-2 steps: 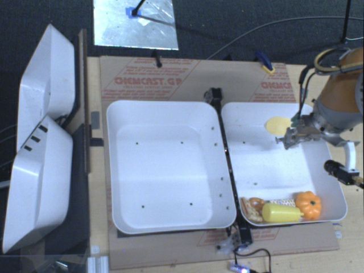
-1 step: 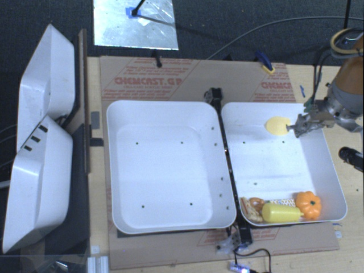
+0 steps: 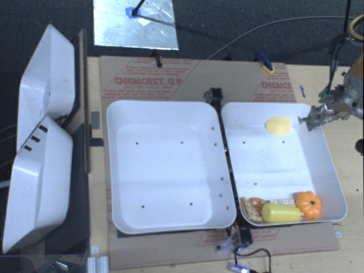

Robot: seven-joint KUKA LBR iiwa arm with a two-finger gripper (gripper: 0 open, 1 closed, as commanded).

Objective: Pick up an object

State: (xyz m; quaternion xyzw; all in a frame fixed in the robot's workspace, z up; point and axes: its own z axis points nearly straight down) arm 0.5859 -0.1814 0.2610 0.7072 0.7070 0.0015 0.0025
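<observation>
Two white bins sit side by side on the bench. The left bin has only small dark dots on its floor. The right bin holds a few things.

A flat yellow round thing lies near the top of the right bin, at about 1 o'clock from that bin's middle. Down at the bin's bottom edge, at about 6 o'clock, three things lie close together in a row. A small pretzel-like snack is on the left of the row. A yellow toy lies on its side in the middle, touching the snack. A little orange pumpkin sits at the right end, just beside the yellow toy.

The claw is at the right bin's upper right edge, at about 2 o'clock. It is just to the right of the flat yellow round thing but not touching it. Nothing sits between its tips. I cannot tell how far apart the tips are, because they look small and dark.

A shiny metal sheet lies past the bench at 12 o'clock.
</observation>
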